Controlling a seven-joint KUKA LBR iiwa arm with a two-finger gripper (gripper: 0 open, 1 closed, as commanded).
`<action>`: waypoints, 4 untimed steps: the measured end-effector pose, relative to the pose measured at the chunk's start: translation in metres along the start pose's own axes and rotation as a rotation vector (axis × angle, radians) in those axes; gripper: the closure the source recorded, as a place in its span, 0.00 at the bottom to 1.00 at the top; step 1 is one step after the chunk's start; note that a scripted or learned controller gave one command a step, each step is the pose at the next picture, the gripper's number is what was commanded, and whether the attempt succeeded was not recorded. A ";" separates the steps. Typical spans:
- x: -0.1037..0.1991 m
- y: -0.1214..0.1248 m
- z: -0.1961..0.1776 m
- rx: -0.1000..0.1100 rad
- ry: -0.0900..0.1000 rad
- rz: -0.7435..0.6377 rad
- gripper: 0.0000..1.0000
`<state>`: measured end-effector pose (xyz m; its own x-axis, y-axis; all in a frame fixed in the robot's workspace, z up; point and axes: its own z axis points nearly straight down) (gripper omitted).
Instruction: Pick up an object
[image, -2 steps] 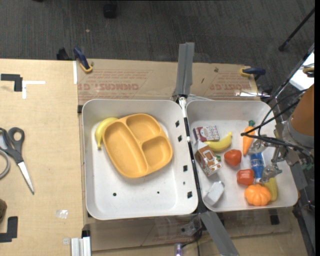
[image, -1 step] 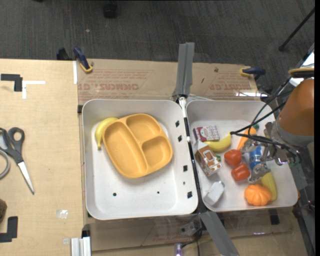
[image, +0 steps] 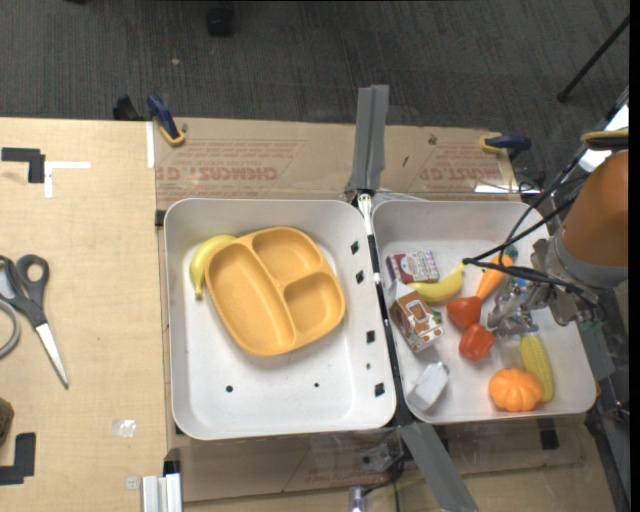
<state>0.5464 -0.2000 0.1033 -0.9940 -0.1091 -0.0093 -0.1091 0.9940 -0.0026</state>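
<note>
Metal hand low in right bin, beside corn.

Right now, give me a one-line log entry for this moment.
phase: reaching | end effector: low in right bin, among toy food | nearest: red pepper, corn | grasp: unconfirmed

A robotics lab: a plywood bench with clamped cardboard, scissors, and grey carpet.

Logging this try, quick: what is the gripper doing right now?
Gripper: low in the right bin among the toy food; open or closed cannot be told.
</note>
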 end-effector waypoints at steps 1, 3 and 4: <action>-0.063 -0.021 0.010 -0.001 0.003 0.130 1.00; -0.102 -0.031 0.014 -0.009 0.042 0.358 0.00; -0.046 -0.027 0.011 0.000 0.005 0.376 0.00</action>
<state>0.5956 -0.2222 0.0930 -0.9646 0.2639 -0.0044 0.2639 0.9646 -0.0002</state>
